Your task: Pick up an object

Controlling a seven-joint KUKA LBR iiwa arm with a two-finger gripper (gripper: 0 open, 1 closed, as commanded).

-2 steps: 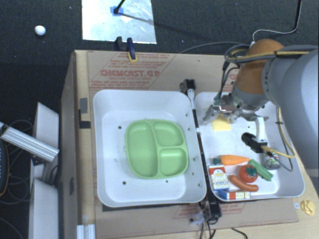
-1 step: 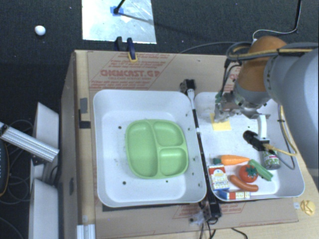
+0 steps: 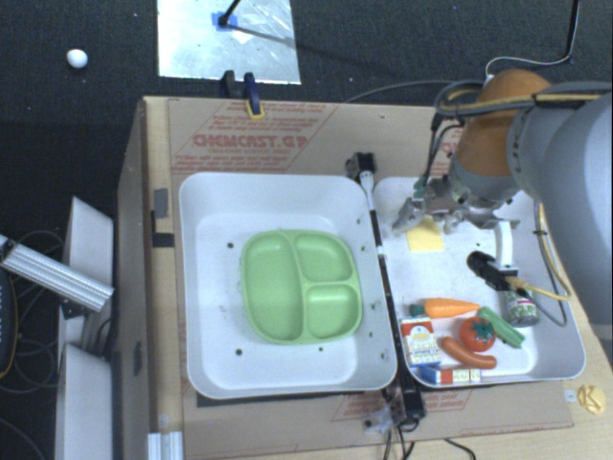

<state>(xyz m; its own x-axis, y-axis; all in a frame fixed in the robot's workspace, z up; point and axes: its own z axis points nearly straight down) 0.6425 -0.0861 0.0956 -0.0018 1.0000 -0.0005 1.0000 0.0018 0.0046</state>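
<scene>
Yellow slice (image 3: pixel 425 240) lies in the right bin (image 3: pixel 560 357) — gripper (image 3: pixel 428 211) just above, grip state unclear.

Both bins (image 3: pixel 206 257) look like smooth matt white plastic on a printed cardboard sheet (image 3: pixel 259 137) — the green tray (image 3: pixel 299 286) is plastic with a soft sheen, the tomato (image 3: pixel 479 333) at four o'clock glossy — and the foil (image 3: pixel 225 27) at twelve is crinkled, shiny.
</scene>
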